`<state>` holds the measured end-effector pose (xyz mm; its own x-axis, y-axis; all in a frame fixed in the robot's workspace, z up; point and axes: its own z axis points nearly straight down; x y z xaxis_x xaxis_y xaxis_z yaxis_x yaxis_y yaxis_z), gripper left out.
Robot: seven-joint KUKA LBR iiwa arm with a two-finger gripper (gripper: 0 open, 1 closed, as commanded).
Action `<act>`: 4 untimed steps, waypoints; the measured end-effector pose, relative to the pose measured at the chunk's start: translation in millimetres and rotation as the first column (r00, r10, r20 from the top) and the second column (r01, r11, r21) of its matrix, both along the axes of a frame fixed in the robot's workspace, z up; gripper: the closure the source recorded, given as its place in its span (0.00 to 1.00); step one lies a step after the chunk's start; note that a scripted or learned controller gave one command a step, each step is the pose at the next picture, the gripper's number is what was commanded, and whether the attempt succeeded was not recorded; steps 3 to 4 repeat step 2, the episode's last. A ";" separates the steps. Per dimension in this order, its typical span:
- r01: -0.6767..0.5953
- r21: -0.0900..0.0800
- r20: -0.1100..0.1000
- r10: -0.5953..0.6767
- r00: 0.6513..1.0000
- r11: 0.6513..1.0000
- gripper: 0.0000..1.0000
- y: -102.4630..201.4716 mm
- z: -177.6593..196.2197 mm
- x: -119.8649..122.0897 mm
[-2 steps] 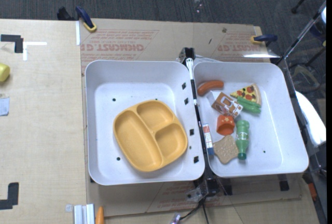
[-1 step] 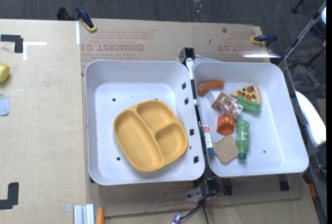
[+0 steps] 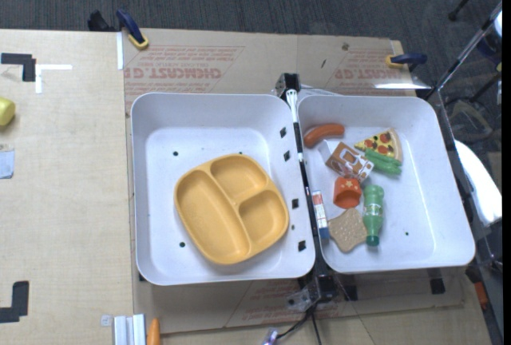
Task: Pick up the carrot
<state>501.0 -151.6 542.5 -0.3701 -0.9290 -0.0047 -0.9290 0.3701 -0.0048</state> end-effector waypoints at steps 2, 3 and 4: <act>0.002 0.002 0.007 -0.002 1.000 1.000 0.00 0.1 9.5 2.9; 0.002 0.002 0.007 -0.002 1.000 1.000 0.00 0.1 9.5 2.9; 0.002 0.002 0.007 -0.002 1.000 1.000 0.00 0.1 9.5 2.9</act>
